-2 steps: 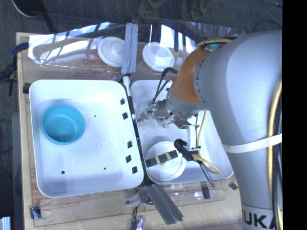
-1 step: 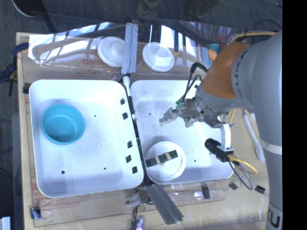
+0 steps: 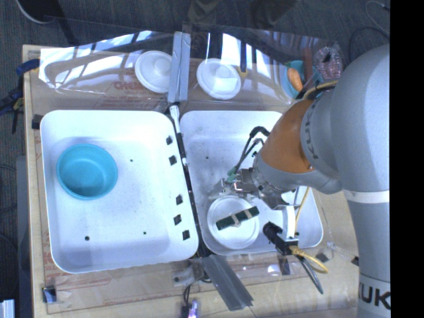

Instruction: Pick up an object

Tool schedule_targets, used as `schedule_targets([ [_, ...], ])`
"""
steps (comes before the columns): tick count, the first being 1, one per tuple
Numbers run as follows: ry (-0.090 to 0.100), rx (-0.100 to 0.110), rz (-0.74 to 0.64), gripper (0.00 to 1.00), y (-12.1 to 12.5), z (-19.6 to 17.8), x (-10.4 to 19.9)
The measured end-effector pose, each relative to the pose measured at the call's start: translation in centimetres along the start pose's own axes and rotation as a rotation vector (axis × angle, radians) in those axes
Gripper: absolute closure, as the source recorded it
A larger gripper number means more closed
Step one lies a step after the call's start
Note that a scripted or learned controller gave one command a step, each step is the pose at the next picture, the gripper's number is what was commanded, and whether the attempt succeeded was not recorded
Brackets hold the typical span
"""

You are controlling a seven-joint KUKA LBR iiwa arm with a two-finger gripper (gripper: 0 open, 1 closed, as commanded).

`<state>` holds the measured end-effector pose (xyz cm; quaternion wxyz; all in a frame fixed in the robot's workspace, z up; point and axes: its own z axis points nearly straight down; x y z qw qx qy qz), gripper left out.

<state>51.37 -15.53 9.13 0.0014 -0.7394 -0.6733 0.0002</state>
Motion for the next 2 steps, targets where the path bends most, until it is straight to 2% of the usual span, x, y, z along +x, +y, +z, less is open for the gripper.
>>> schedule_targets([
  [1, -0.001, -0.005, -0.069, 0.0, -3.7, -0.1, 1.8],
  [2, -0.001, -0.008, -0.073, 1.0, -3.5, -1.1, 1.8],
])
